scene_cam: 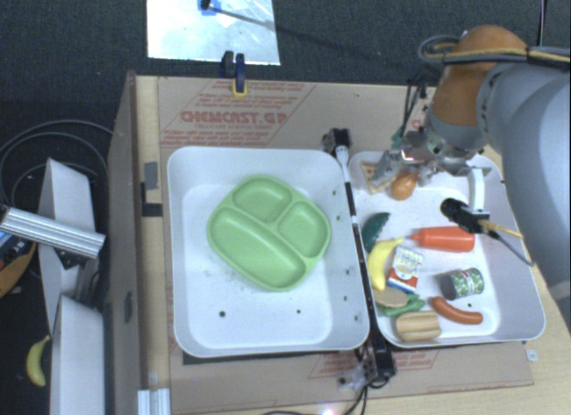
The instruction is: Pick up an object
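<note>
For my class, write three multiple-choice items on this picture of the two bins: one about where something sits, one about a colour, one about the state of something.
1. Where does the divided plate lie?
A. In the left bin
B. In the right bin
C. On the floor

2. What colour is the banana?
A. Blue
B. Yellow
C. White

3. How does the small can rest?
A. Upright on the plate
B. Hanging from the arm
C. On its side in the right bin

Answers:
1. A, the green plate rests in the left bin, with its three compartments facing up.
2. B, the banana is yellow, beside the wall between the bins.
3. C, the can lies on its side on the floor of the right bin, near the hot dog.
</note>
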`<state>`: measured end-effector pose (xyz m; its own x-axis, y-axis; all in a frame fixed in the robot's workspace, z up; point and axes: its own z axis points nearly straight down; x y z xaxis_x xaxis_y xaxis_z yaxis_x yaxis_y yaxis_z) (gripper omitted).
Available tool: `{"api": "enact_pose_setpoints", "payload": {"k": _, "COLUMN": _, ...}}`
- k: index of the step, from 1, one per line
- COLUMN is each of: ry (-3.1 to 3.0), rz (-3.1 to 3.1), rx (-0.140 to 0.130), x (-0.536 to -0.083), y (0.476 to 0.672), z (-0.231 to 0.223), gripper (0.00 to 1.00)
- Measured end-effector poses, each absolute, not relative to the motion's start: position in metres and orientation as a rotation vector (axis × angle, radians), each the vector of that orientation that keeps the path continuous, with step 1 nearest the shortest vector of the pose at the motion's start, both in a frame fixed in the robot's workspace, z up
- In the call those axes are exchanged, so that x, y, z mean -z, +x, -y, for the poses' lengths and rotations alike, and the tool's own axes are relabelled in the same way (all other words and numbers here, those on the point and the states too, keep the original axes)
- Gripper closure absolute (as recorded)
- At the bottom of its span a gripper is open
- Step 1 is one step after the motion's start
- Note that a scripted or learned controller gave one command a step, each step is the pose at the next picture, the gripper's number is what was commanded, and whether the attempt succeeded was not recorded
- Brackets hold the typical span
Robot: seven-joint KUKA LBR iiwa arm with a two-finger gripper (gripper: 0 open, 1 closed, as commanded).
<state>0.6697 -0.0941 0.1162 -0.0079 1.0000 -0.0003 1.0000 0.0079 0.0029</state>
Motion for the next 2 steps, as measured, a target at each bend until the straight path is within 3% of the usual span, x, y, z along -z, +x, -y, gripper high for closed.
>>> {"api": "enact_pose_setpoints", "payload": {"k": 1, "ry": 2.225, "rz": -2.236, "rx": -0.004, "x": -0.0941, "y": 0.6713, "z": 0.105, "gripper": 0.0}}
{"api": "enact_pose_setpoints", "payload": {"k": 2, "ry": 2.227, "rz": -2.235, "rx": 0.014, "x": -0.0977, "y": 0.667, "z": 0.1077, "gripper": 1.0}}
